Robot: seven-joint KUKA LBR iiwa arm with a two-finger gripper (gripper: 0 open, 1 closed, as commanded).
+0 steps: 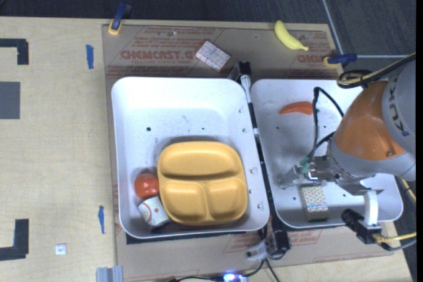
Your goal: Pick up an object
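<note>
Hovering low in the right bin [390,205], gripper [305,175] sits at 12 o'clock of the patterned box [314,201], nearly touching; finger opening not discernible, orange piece [297,108] at the bin's 11.

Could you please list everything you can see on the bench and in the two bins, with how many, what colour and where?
shallow plastic bins: 2, white, side by side on the brown cardboard sheet.
three-compartment plastic tray: 1, yellow, front of left bin.
small round ball: 1, orange-red, left of the tray.
small rounded toy: 1, white with orange, front-left corner of left bin.
flat curved piece: 1, orange, back of right bin.
patterned small box: 1, beige and blue, front of right bin, below the gripper.
toy banana: 1, yellow, on cardboard behind right bin.
patterned square card: 1, pale, on cardboard behind left bin.
clamps: 2, blue and yellow, rear cardboard edge.
arm: 1, grey and orange, over right bin.
gripper: 1, above the box.
</note>
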